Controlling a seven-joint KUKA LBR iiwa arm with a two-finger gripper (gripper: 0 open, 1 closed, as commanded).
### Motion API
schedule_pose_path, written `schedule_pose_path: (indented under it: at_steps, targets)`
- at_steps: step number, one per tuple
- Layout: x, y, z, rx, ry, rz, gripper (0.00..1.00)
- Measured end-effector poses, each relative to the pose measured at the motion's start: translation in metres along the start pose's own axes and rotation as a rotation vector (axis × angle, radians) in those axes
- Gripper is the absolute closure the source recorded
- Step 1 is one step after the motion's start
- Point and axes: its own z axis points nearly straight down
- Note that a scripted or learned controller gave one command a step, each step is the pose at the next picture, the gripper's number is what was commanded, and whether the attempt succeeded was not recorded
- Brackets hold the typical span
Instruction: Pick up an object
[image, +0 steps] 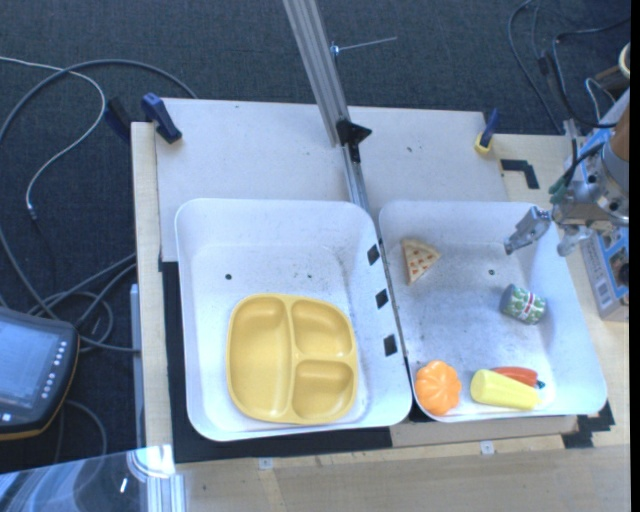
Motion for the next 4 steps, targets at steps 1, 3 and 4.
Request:
schedule_pose_path:
  at_steps: [1, 3, 4]
  targets:
    - [0.0, 0.0, 0.0, 0.0, 0.0, 0.0, 0.0]
    - [-0.009, 0.001, 0.09, 0.004, 0.0, 0.001, 0.0]
    - [-0.008, 0.0, 0.143, 0.005, 0.001, 0.001, 0.0]
